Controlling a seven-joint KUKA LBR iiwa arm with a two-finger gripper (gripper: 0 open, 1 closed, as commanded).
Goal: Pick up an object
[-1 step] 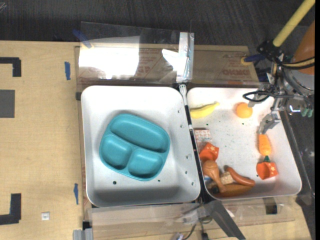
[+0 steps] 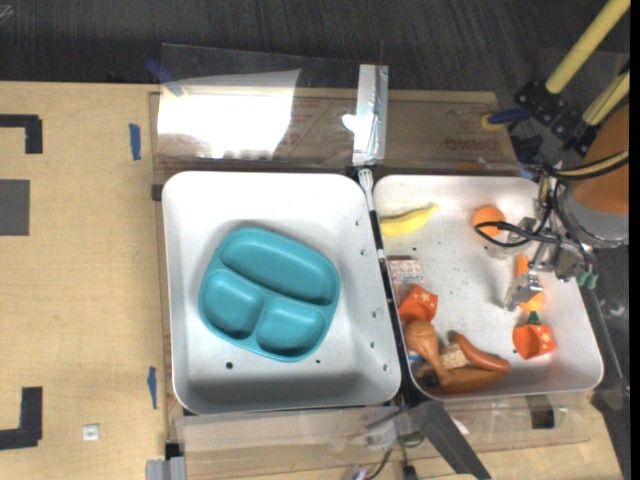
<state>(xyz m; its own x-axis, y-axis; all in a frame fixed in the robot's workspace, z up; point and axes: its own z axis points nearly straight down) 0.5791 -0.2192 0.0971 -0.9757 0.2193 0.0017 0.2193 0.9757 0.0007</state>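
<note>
Reaching down into right bin (image 2: 590, 368) in camera view: gripper (image 2: 522, 296) low over small orange piece (image 2: 531, 303), approach step, judged. Claw state cannot tell. Next move calls for closing squarely on piece, then lifting. Piece small, orange, partly hidden, near orange pepper (image 2: 534, 339).

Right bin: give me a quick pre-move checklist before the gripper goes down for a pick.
1. Gripper over the right bin: ok.
2. Object between fingers: cannot tell.
3. Target near the tips: small orange piece beside them, ok.
4. Neighbours: orange toy with green stem close below, crowding risk, not ok.
5. Banana well away from gripper: ok.
6. Left bin with teal tray out of the path: ok.
</note>
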